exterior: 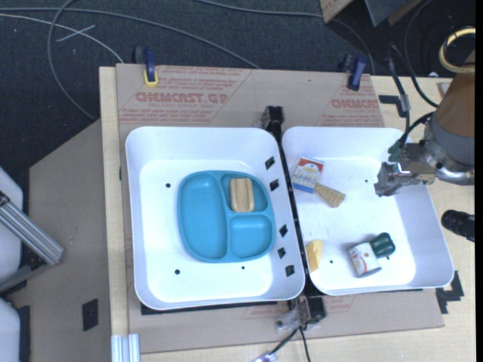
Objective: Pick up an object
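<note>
Nearest me in the right white bin [430, 274] lie a small yellow block [314, 254] at the left wall and a white-and-red carton with a green cap [370, 255]. Further back I see a tan wedge [330, 195] touching a red-white-blue packet [307, 175]. My gripper [394, 178] hovers over the right side, grasping nothing; I cannot tell its opening. Left bin's blue divided plate [215, 221] carries a tan wooden block [241, 194].

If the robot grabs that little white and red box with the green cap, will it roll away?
The small box looks flat-sided, so it probably slides rather than rolls. Its round green cap might let it pivot. It seems light, so a nudge from the gripper could shove it across the right bin.
</note>
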Controlling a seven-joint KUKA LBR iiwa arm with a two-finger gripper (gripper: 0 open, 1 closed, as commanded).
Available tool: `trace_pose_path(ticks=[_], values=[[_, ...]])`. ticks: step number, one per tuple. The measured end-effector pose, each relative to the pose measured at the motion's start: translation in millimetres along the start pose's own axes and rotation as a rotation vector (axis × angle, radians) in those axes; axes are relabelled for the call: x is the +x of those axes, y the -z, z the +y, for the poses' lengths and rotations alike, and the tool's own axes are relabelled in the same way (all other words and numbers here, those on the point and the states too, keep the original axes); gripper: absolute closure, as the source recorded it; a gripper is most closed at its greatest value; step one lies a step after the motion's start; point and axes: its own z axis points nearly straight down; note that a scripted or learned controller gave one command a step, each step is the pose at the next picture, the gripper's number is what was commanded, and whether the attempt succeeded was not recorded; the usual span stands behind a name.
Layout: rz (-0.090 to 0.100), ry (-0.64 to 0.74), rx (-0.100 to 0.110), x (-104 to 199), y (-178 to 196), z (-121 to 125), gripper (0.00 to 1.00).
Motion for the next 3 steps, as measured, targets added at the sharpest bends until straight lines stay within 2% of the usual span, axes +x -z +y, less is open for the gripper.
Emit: trace_pose_path(ticks=[3], values=[[0.002,0.006,0.000,163.8,11.0,59.5,1.00]])
